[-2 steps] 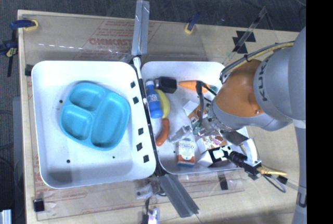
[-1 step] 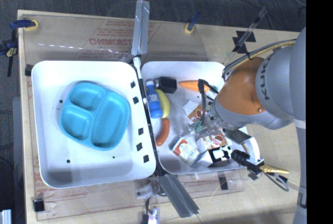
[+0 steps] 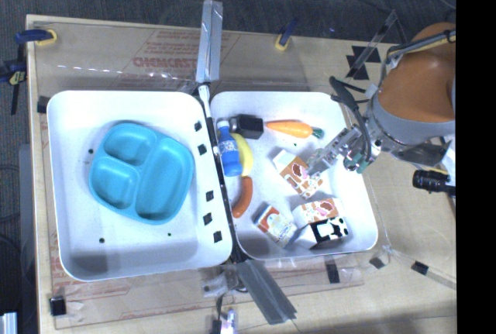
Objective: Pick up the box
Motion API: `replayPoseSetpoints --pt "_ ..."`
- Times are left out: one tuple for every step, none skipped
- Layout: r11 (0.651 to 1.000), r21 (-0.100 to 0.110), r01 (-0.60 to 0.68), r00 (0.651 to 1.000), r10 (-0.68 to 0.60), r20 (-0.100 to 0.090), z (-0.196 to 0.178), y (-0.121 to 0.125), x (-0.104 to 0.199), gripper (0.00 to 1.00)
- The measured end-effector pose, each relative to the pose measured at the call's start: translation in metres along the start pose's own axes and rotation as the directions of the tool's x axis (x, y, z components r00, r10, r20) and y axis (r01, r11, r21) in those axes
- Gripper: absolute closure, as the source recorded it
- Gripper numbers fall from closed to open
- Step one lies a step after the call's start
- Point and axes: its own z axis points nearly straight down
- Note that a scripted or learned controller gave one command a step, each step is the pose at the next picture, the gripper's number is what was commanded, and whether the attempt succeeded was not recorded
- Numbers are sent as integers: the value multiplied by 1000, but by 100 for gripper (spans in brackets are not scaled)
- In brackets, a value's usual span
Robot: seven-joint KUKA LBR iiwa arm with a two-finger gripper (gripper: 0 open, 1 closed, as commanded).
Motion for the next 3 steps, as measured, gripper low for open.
replayPoseSetpoints --pt "1000 0 27 1000 -27 -1 -15 29 -12 100" --pt "990 2 -144 990 144 -3 -30 6 51 100" --pt "928 6 -373 928 374 -5 13 3 50 100"
